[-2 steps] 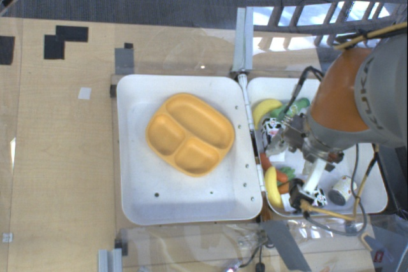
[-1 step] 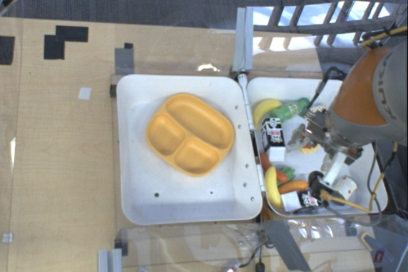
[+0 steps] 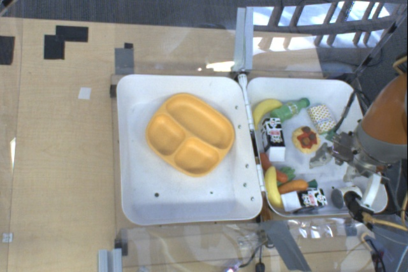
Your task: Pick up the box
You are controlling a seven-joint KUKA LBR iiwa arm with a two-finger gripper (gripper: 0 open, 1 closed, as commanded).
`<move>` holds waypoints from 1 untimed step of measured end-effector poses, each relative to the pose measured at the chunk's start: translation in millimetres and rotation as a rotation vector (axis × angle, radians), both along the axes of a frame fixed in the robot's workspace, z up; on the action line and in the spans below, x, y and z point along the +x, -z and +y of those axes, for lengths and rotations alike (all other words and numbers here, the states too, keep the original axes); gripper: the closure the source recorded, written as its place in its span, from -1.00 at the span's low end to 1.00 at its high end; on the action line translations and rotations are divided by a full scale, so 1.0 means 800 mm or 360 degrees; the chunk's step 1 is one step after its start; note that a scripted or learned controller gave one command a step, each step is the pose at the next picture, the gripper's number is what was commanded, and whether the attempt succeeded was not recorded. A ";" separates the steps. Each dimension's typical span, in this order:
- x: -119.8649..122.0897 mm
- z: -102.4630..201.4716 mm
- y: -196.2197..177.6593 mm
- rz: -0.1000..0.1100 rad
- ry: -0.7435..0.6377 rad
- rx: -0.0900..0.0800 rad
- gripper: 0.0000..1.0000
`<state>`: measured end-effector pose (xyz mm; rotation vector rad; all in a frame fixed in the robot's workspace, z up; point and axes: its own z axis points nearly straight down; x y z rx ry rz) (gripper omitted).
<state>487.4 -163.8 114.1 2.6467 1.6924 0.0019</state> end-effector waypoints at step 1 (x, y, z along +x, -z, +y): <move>0.000 0.040 -0.004 -0.0001 0.0364 0.0001 -1.00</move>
